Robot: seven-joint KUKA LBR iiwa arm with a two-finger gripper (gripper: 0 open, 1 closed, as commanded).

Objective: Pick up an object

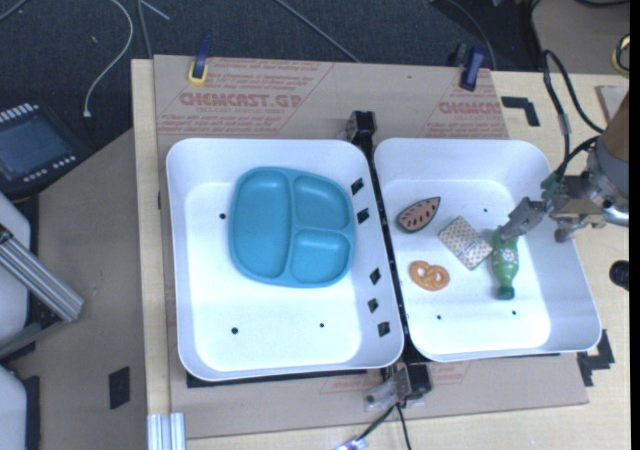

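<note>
The right bin holds several small objects. A green bottle lies right of centre. A grey speckled pad sits beside it on the left, an orange pretzel lies lower left, and a brown leaf-shaped piece lies upper left. My gripper hangs over the bin's right part, open, with nothing between its fingers. Its left finger slants down toward the bottle's top end and ends just above it.
A blue divided plate lies in the left bin. A black divider with clips separates the two bins. The arm's wrist and cables stand over the right bin's right rim.
</note>
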